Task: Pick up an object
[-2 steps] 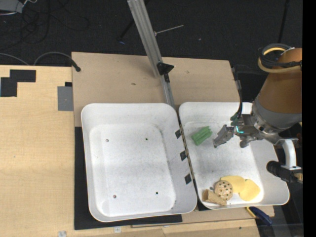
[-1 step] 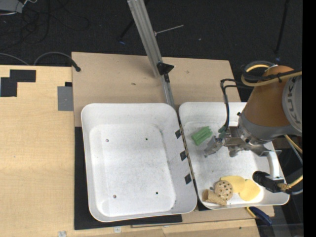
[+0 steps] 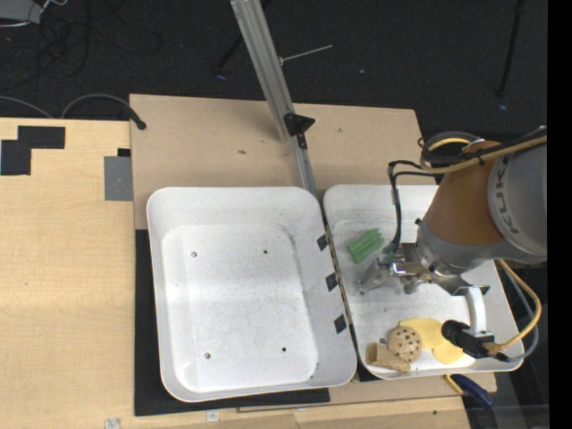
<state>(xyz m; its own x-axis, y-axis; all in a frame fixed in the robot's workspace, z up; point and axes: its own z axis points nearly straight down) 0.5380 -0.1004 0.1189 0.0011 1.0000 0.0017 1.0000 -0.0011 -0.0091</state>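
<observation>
In the right bin (image 3: pixel 349 206) a green block (image 3: pixel 365 244) lies near the left wall, toward the back. My gripper (image 3: pixel 375 275) hangs low just in front of the green block, reaching in from the right under the orange wrist band. Nothing shows between it and the bin floor that I can make out. Toward the bin's front lie a round tan cookie-like piece with dark dots (image 3: pixel 404 340), a small tan wedge (image 3: pixel 382 356) beside it, and a yellow flat object (image 3: pixel 435 340).
The left bin (image 3: pixel 170 208) stands beside the right one, their walls touching at small black clips (image 3: pixel 332 281). A slanted metal rail (image 3: pixel 268 70) rises behind the bins. The arm's body covers the right bin's right half.
</observation>
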